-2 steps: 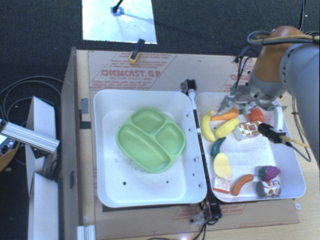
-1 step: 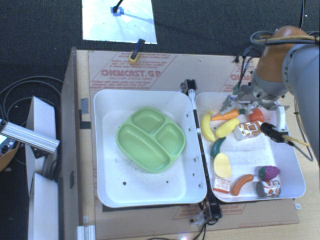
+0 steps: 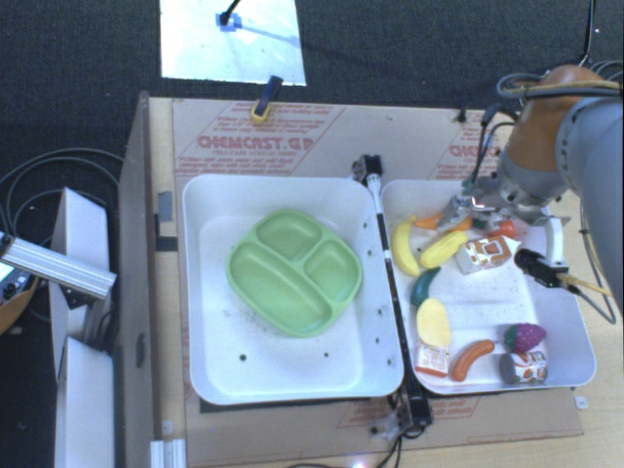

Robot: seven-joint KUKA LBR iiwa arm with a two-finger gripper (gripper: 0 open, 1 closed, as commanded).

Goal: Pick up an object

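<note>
We cannot tell whether the fingers of the gripper (image 3: 460, 213) are spread or pinched; they sit low at the back of the right bin (image 3: 575, 344), just above the yellow toy corn (image 3: 442, 250) and beside the small carton (image 3: 485, 253). The left bin (image 3: 210, 291) holds a green divided plate (image 3: 294, 272). Both bins rest on the worktop (image 3: 322, 136), a board printed "CHEMCAST GP", with dark carpet (image 3: 78, 47) behind.

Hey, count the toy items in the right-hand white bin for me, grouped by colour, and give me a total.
Yellow: 3, a plastic banana, a corn-like piece, a lemon-shaped piece
Orange or red: 3, a small carrot-like piece, a sausage, a small red piece
Dark green: 1
Purple: 1, a grape bunch
Printed packs: 3
Total: 11
</note>
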